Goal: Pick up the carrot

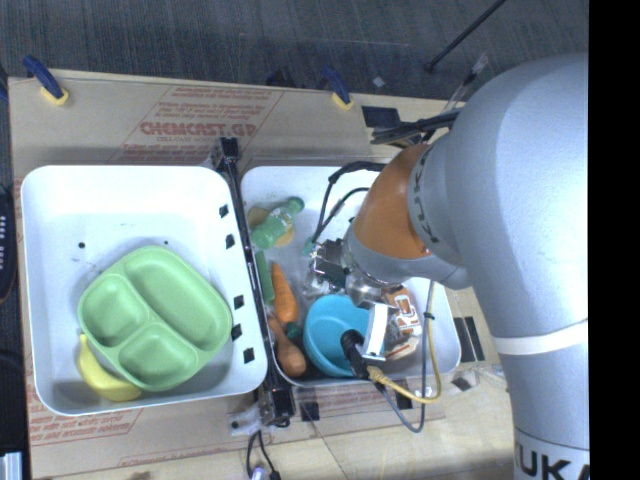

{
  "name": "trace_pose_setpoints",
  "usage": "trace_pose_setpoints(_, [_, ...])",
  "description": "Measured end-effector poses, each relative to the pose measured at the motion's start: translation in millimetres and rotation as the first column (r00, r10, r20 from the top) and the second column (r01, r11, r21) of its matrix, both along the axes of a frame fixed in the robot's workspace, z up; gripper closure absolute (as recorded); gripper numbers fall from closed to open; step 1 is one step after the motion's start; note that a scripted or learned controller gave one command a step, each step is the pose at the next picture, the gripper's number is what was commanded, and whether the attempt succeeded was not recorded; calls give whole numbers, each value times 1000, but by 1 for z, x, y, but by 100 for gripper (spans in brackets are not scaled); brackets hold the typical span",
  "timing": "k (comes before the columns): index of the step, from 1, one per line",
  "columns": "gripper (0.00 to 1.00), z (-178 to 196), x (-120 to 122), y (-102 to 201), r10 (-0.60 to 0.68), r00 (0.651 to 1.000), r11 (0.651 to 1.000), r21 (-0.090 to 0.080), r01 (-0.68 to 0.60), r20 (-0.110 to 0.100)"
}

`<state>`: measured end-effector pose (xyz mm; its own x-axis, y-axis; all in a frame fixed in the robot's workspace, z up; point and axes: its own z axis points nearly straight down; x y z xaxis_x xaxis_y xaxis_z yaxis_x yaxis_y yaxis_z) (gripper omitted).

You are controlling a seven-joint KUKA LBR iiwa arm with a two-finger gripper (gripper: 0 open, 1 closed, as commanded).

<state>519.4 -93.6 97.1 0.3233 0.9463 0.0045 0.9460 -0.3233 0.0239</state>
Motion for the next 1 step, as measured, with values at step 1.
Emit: trace_pose_setpoints(1, [100,97,-41,75,-111,994,994,9,111,-25])
